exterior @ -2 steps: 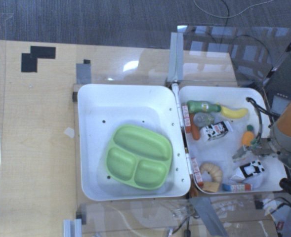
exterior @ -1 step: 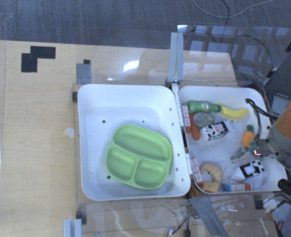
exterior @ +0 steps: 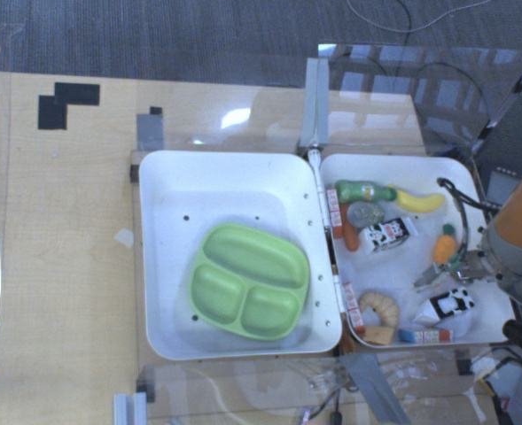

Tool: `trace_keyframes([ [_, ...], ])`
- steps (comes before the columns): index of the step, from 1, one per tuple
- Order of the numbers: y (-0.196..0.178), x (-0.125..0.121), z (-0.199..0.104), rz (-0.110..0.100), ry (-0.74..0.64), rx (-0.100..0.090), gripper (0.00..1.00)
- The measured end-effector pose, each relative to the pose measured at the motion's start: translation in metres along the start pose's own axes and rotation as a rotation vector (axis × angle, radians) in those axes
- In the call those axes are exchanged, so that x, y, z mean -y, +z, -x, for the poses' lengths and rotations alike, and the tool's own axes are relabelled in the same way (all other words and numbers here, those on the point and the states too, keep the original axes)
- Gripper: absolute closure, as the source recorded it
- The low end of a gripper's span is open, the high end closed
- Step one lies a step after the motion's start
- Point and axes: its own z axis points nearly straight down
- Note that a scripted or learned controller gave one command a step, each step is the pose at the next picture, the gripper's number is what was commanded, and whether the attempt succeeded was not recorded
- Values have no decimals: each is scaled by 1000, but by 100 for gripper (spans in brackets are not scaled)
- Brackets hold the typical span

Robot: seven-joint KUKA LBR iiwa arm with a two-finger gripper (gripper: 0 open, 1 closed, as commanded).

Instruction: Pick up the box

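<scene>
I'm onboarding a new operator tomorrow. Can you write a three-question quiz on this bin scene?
1. True or false: the green divided plate lies in the right bin.
2. Which item lies beside the yellow banana? A) green bottle B) croissant C) green divided plate
3. Fill in: the two cow-patterned boxes, one near the bin's middle and one near the gripper, both lie in the ____ bin.

Key: 1 false, it lies in the left bin; 2 A; 3 right.
</scene>
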Motion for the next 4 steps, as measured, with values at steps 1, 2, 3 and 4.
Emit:
trace_keyframes([
  [1,0,0,1,1,-227,2,0],
  [2,0,0,1,2,-309,3,0],
  [3,0,-1,1,2,-391,4,0],
  [4,-12,-3,1,7,-391,4,100],
])
